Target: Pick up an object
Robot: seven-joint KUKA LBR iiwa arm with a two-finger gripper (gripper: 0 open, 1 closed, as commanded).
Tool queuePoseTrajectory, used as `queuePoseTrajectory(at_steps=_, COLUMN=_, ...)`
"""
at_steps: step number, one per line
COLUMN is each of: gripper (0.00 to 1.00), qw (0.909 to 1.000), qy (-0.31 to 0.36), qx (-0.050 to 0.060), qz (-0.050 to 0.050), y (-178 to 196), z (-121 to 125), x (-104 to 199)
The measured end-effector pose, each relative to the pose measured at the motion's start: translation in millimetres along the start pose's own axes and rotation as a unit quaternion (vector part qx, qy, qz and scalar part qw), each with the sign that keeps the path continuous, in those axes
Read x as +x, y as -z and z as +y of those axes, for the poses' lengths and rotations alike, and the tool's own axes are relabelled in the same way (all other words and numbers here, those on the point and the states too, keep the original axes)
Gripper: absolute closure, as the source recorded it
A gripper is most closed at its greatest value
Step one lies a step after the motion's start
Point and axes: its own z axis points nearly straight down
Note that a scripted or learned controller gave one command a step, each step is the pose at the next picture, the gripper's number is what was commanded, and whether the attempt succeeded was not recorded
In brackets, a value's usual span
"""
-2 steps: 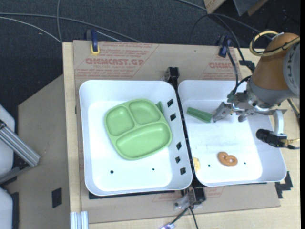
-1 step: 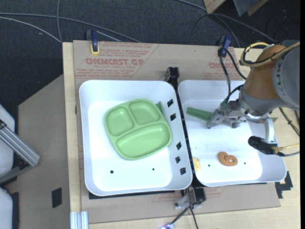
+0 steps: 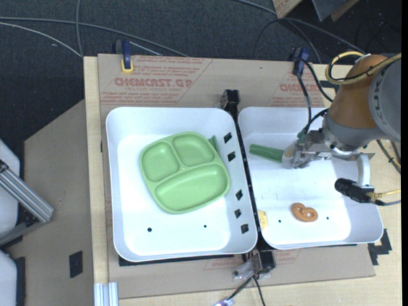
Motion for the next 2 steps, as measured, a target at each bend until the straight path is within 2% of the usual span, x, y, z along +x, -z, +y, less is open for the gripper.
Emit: queuePoseTrajectory(at_steps=2, gripper=1.00, qw=1.0000, qy=0.001, qx=-0.005, qz=-0.002, y=128.6, z=9.6, x=-3.7)
